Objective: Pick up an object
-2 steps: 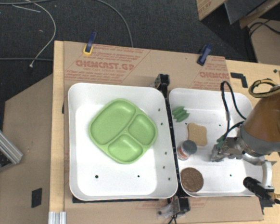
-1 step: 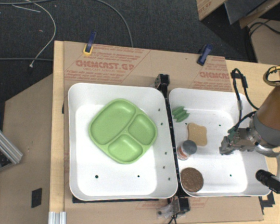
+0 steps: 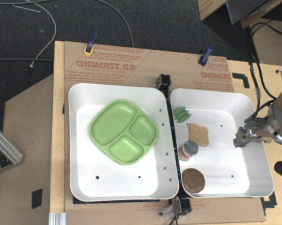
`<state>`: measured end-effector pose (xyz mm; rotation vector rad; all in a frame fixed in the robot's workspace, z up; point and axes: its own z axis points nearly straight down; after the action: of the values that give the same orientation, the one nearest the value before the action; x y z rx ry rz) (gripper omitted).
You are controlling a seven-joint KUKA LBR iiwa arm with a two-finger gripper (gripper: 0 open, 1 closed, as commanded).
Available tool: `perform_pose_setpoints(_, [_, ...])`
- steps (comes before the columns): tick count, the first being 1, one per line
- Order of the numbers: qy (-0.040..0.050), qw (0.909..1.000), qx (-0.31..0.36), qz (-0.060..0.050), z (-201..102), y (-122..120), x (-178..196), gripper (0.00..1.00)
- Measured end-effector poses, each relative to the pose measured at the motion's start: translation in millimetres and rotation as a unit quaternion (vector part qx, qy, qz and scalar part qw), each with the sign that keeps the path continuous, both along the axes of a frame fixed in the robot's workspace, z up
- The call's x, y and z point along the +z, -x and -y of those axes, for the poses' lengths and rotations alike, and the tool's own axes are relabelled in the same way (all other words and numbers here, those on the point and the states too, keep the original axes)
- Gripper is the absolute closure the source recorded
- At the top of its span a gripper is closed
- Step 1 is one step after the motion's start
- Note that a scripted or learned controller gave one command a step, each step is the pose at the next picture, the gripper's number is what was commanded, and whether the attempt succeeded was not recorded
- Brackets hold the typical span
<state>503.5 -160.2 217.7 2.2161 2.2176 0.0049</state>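
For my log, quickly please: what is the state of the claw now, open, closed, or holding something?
Claw: over the right edge of the right bin, nothing visibly between its fingers; open or closed cannot be told.

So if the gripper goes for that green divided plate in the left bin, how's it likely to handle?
The green divided plate looks like rigid moulded plastic, so probably stiff and light. It lies flat and wide on the left bin, so it likely slides rather than tips. Its low rim may be hard to pinch.
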Motion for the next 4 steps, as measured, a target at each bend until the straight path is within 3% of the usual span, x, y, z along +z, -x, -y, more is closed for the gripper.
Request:
perform_pose_setpoints(1, [-0.0005,1.0000,0.000,-0.001,0,-1,28,1.00])
perform_pose_setpoints(3, [-0.0022,1.0000,0.003,-0.002,-95,-21,33,1.00])
perform_pose_setpoints(4, [-0.0023,1.0000,0.003,-0.003,-146,-39,17,1.00])
